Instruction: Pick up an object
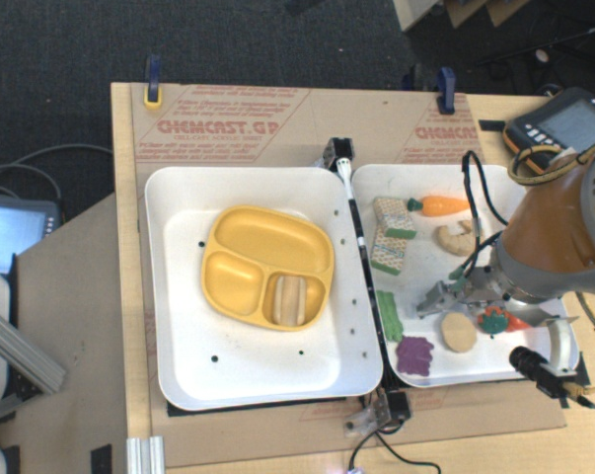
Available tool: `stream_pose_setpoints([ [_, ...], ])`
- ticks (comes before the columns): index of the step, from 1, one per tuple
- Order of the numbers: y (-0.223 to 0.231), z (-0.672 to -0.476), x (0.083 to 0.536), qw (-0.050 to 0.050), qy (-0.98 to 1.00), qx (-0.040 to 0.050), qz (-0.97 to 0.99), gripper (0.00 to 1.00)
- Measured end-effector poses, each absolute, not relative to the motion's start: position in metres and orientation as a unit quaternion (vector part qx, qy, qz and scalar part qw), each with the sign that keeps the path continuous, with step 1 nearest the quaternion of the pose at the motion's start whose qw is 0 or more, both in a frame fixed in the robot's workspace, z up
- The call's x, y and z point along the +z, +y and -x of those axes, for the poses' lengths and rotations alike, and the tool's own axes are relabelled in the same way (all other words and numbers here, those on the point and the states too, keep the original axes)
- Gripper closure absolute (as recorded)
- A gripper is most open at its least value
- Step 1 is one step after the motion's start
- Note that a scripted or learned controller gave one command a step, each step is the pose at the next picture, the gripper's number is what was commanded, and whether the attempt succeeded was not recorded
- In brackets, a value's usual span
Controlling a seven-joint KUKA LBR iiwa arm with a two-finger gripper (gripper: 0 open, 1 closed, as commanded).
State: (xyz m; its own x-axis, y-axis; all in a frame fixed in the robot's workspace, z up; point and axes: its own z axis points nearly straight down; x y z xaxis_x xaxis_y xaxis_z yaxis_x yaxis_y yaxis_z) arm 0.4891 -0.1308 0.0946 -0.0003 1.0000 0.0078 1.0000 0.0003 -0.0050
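Hovering tool [445, 297] at the right bin's [427, 375] six o'clock, grip state anyone's guess, beige lump [459, 333] just beside.

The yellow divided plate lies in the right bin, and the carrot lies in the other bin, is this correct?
Not quite. The camera view shows the yellow divided plate in the left bin. The carrot does lie in the other bin, the right bin.

Left bin [179, 294] has a yellow divided plate [267, 265] mid-bin, with a bread roll [289, 299] in its right compartment. In the right bin [415, 368], the gripper [445, 299] hangs just beside a tan potato-looking thing [459, 333]; purple grapes [413, 355] sit near the front edge.
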Motion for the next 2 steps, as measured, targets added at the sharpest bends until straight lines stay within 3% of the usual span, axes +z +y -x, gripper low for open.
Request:
stream_pose_setpoints([
  [1,-0.097,-0.509,0.084,-0.001,-0.708,-0.0002,0.706,0.00],
  [2,-0.157,-0.477,0.084,0.001,-0.705,0.0015,0.709,0.00],
])
